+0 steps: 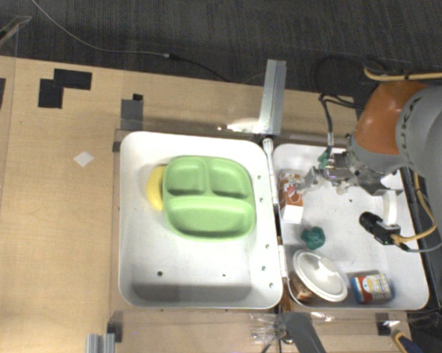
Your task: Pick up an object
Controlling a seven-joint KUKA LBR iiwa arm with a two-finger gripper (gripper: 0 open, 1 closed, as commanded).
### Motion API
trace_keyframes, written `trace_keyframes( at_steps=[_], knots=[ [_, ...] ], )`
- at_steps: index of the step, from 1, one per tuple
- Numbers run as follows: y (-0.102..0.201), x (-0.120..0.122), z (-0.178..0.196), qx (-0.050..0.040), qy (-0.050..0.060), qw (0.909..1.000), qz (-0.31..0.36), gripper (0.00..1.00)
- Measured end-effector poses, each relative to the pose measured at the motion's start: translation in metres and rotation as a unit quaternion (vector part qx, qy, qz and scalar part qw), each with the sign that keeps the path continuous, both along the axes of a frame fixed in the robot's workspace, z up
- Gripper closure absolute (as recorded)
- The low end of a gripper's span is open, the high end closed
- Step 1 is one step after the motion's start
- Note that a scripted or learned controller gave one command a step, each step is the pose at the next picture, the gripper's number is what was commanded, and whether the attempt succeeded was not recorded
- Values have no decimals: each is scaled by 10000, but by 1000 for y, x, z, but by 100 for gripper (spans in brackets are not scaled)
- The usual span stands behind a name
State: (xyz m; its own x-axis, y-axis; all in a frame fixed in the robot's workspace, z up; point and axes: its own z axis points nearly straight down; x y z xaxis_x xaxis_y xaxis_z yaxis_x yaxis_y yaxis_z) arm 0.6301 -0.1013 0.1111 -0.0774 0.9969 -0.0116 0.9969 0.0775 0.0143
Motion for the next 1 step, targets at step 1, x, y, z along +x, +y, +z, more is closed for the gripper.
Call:
trace_keyframes(
  at_steps=[1],
  knots=[
    [3,-34,-1,-86,-241,9938,1083,0]
  ],
)
